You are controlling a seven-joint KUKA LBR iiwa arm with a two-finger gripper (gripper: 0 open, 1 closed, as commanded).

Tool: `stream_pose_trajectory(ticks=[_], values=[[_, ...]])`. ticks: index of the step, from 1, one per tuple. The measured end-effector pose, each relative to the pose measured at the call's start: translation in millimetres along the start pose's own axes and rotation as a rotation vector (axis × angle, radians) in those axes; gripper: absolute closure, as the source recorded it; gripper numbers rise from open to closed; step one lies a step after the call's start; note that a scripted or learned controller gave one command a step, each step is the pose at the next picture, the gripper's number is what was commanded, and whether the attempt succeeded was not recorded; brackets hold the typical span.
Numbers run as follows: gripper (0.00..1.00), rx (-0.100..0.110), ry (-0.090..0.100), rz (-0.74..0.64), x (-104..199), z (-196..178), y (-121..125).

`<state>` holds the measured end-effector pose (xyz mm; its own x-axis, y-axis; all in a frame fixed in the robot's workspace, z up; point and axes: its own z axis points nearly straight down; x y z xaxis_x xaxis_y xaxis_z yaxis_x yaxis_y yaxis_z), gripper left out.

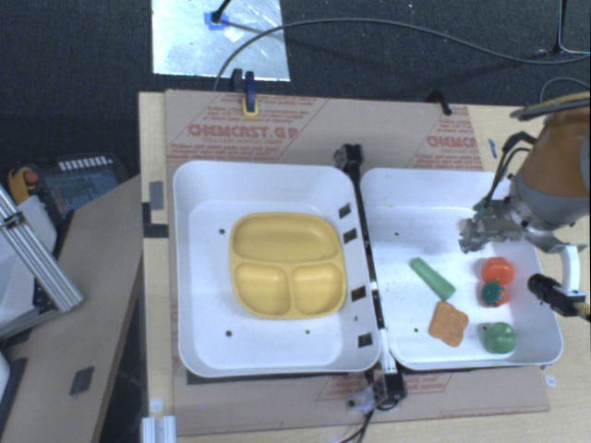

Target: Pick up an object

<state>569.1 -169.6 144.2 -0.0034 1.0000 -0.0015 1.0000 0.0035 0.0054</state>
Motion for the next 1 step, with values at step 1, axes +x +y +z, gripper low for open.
stream_pose_trajectory(ticks=[1], values=[[1.00,-0.002,0.000,-0.001,6.8,-52.7,-5.0]])
